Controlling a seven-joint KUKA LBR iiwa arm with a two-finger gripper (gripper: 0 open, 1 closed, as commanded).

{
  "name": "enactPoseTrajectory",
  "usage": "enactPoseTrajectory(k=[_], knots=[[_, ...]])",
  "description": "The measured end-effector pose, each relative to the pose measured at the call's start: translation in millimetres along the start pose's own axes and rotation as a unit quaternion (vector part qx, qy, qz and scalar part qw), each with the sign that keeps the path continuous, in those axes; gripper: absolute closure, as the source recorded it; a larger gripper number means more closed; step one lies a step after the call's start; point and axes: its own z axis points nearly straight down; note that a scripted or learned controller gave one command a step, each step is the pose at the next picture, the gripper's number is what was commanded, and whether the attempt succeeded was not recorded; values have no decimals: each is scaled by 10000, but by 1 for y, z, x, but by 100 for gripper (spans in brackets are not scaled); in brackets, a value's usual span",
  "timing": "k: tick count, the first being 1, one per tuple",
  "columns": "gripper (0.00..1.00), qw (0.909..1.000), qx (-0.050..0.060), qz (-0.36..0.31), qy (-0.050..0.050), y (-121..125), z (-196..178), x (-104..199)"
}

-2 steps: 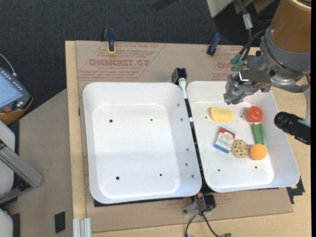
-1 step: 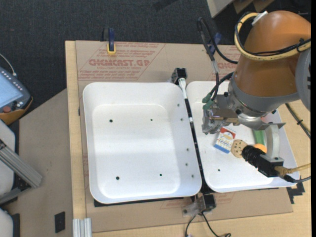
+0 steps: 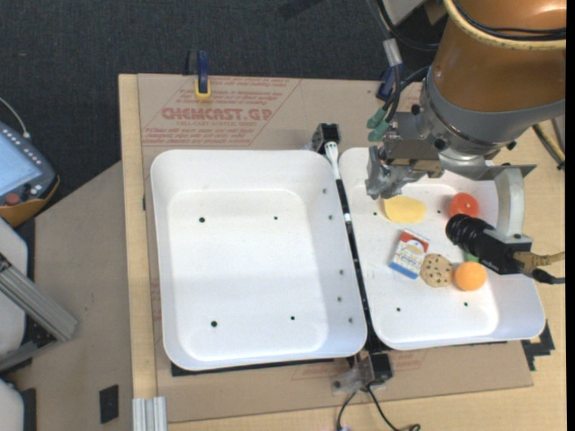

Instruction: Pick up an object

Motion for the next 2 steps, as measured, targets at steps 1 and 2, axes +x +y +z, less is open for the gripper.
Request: enactPoseTrajectory(k=[1, 2], knots=[[100, 10000, 91, 31, -16, 3, 59, -8], [100, 10000, -16, -6, 12, -5, -58, 30]])
